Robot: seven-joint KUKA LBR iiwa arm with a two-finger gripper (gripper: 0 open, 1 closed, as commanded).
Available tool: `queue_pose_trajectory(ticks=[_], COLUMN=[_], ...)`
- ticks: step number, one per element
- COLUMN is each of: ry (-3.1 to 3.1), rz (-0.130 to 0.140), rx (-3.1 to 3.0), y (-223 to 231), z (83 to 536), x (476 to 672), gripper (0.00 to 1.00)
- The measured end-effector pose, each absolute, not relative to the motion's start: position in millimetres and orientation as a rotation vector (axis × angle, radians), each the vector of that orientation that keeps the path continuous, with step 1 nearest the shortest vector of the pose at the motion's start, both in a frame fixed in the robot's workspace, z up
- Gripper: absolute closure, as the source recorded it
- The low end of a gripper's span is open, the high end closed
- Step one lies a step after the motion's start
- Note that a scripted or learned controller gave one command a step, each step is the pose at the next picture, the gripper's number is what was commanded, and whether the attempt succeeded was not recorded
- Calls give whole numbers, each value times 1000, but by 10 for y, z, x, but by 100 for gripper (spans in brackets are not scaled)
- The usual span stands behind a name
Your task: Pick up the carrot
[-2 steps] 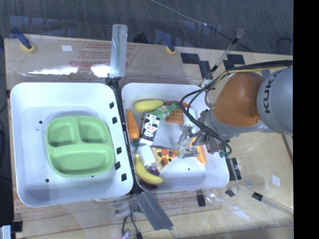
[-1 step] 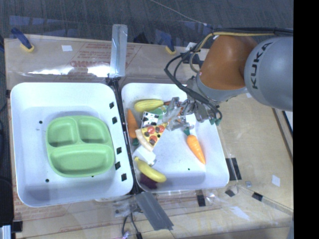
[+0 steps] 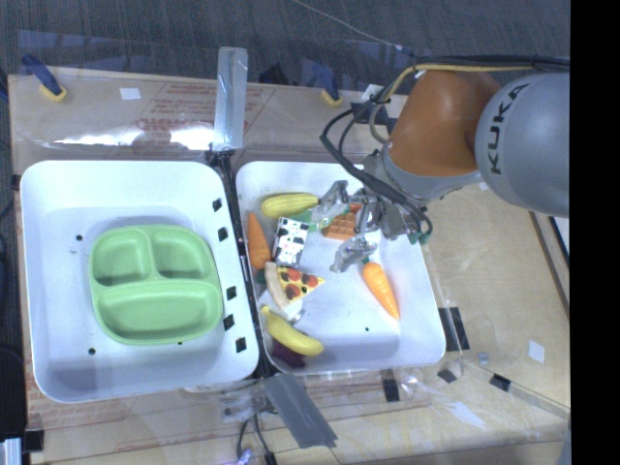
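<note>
carrot [image 3: 381,290] lies near bin's right wall [image 3: 423,260]; hand [image 3: 351,229] above, grip unclear.

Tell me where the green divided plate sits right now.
The green divided plate lies flat in the middle of the left white bin, on the camera view's left, across the divider from the bin that holds the food items.

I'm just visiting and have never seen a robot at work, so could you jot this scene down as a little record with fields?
left bin: holds a green divided plate
right bin: holds toy food
carrot: orange, lying on the right bin's floor, toward its right side
second orange piece: along the right bin's left wall
bananas: one near the back, one near the front
pizza slice: left of centre
gripper: low over the right bin, just above-left of the carrot
carrot held: not visibly
</note>
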State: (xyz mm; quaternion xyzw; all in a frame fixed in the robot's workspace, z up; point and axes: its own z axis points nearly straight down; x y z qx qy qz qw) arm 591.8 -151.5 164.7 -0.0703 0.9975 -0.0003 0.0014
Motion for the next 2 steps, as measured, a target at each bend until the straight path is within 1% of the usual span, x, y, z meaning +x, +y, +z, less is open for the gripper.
queue_pose_trajectory(ticks=[1,2], ry=[3136,3131], rz=[1,-1], rx=[-195,-205], y=[-2024,-2007], z=[913,1028], x=[5307,5332], gripper=[0,100])
